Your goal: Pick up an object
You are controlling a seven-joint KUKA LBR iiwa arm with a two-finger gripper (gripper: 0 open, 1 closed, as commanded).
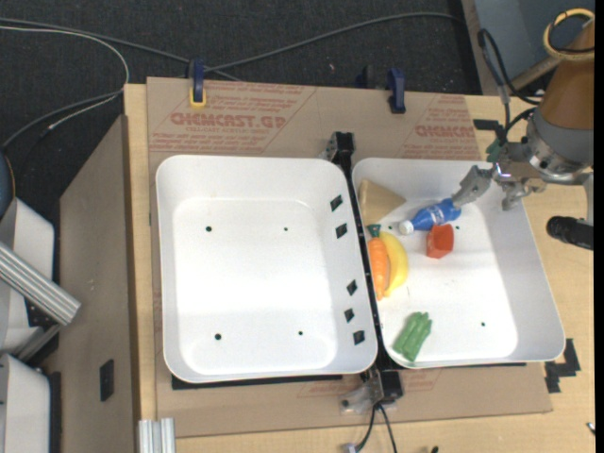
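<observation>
Over the right bin [528, 338], at its far right corner, hangs the gripper [491, 189], and whether it's open or shut can't be told from here. Just beside it, down to the left, lies the blue bottle [432, 217], white cap pointing left, with a red object [440, 241] touching below it. Further left, by the divider, an orange carrot [378, 264] and yellow banana [396, 260] sit together, a tan wedge [379, 198] above, a green item [412, 336] nearer the front. The left bin [189, 215] sits alongside.

bins [255, 182]: smooth white plastic, slight gloss | desk [283, 107]: matt brown cardboard, printed red | bottle [434, 216]: glossy blue plastic | hand [495, 185]: dull grey metal
</observation>
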